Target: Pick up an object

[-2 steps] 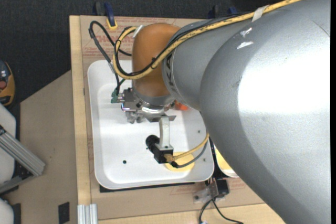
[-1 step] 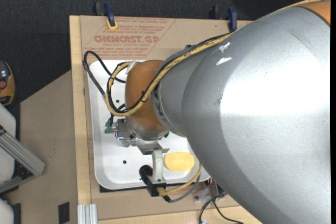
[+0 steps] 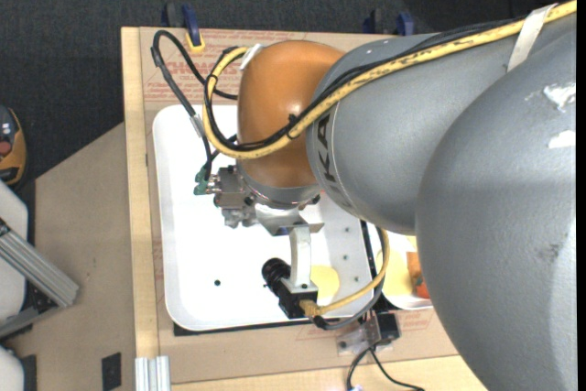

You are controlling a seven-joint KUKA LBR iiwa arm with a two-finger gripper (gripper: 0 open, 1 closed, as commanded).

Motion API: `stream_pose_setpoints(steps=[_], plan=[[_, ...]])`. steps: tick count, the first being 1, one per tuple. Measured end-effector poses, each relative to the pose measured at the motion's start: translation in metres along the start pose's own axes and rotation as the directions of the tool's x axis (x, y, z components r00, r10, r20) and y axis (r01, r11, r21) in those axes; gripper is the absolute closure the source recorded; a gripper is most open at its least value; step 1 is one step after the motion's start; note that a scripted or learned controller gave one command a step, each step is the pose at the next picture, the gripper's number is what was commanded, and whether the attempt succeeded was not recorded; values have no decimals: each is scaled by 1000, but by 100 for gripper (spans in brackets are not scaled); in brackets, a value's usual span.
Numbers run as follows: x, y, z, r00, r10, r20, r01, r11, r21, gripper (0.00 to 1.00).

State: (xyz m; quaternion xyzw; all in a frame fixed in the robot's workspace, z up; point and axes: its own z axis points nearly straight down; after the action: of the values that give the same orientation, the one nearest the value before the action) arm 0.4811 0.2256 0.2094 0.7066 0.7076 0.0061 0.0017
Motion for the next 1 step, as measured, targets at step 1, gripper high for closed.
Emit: stream_pose_setpoints(steps=[1], plan=[[-3, -6, 91, 1000, 2, 10, -2, 1000, 22, 100]])
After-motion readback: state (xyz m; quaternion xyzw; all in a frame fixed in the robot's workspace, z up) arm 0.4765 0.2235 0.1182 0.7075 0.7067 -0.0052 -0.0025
